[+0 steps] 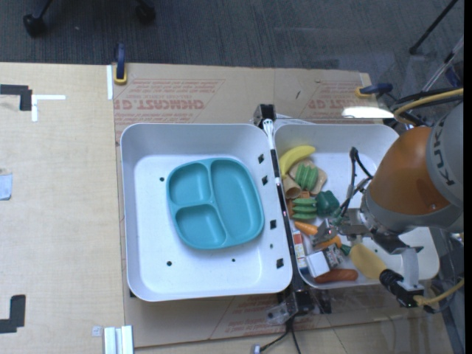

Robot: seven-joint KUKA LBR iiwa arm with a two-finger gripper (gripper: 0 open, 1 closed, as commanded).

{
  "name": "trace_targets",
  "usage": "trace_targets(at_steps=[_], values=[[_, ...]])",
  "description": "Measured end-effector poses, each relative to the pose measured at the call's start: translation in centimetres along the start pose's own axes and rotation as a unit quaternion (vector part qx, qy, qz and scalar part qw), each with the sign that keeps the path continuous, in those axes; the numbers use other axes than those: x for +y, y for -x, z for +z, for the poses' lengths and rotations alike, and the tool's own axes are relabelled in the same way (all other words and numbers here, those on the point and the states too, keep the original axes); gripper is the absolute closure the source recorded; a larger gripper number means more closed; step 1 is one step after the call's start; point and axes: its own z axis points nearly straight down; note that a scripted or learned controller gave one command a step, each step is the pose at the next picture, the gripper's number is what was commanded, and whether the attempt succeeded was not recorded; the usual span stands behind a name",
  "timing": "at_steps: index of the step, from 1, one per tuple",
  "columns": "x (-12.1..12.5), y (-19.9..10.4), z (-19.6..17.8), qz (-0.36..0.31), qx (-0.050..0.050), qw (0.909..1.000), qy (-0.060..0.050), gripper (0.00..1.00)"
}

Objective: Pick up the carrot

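Two mirrored cardboard (177,98) prints stay unreadable; end effector (333,234), grip state unclear, sits at the carrot (308,228), lower right.

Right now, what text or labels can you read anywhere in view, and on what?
Red print on the cardboard sheet under the bins: upside down and mirrored, too blurred to read reliably.
"KU" on the arm, cut off at the frame edge.
Small box among the toy food: label too small.

Cardboard sheet (171,94): red mirrored print, perhaps "GR CHIMCAST".
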Motion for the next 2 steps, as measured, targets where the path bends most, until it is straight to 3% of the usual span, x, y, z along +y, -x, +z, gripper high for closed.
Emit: trace_targets(at_steps=[1,2], values=[[0.1,0.1,-0.8,0.003,0.0,1.0,-0.001,1.0],[3.5,-6.5,-10.0,0.087,-0.001,0.9962,0.0,1.0]])
